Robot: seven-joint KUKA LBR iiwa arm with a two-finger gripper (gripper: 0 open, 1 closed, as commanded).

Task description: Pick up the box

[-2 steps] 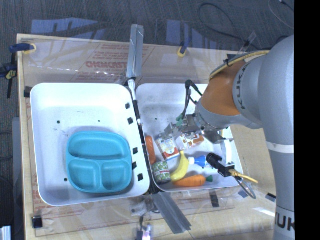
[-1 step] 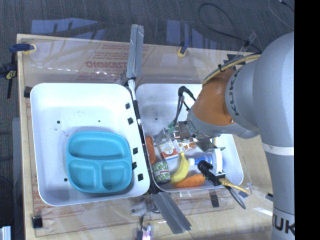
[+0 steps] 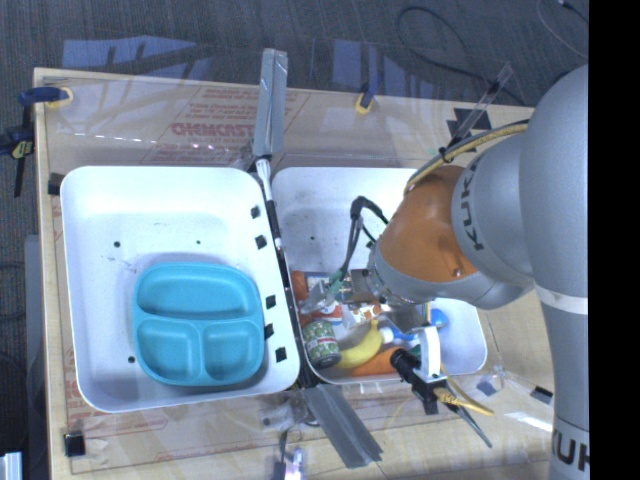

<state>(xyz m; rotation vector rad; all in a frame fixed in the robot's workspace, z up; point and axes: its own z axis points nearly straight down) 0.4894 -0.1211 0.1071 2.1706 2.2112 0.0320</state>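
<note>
Box (image 3: 318, 295) with a printed label lying at the right bin's (image 3: 310, 193) front left corner, can (image 3: 321, 339) and banana (image 3: 362, 347) just beside it, gripper (image 3: 388, 313) low over that pile, arm (image 3: 450, 233) covering it.

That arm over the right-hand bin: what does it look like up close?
The arm is built of rounded, smooth grey segments with a glossy orange band above the wrist. Dark KUKA lettering sits on the grey shell beside the band. A black cable loops beside the wrist, and a thin yellow cable runs over the top.
</note>
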